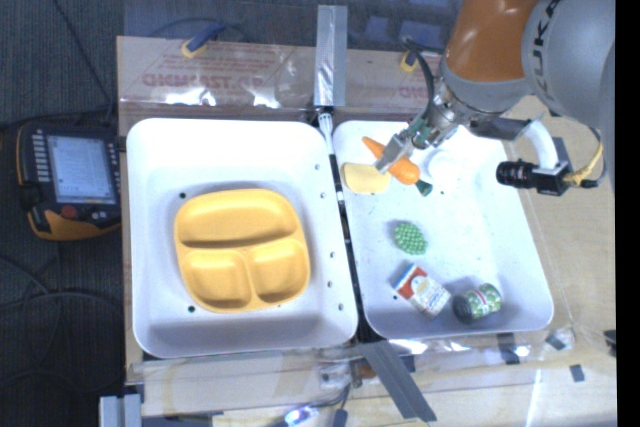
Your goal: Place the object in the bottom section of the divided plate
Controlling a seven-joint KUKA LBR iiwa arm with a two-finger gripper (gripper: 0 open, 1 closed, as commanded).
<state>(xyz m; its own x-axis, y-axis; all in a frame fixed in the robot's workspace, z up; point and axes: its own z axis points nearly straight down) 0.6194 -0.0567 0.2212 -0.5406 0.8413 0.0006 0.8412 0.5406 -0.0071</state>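
Carrot point(392, 161), the likely object of the task, is lying in the right bin point(520, 245) at about the eleven o'clock corner, touching a pale yellow piece point(365, 178) beside the central divider. The end effector point(405, 147) is hanging directly over it, reaching in from two o'clock, and one finger appears to be crossing the orange body; whether the fingers are spread or closed around it cannot be told from this slanted angle, so no grasp is being claimed.

Judging by the layout, the task is sitting at its early stage: nothing is resting on the divided plate point(240, 250), which is lying in the left bin point(150, 315) with its long section toward twelve o'clock and its two smaller sections toward six o'clock. The pick, the transfer across the divider and the release are all waiting to be done.

Room for moving is looking fair. The carrot is crowding the bin's inner wall at nine o'clock, so a lift probably needs to clear that rim before travelling. A green knobbly ball point(409, 237), a small carton point(422, 291) and a green can point(479, 302) are sitting well apart toward six o'clock, outside the likely path. The plate is leaving open white floor around it.
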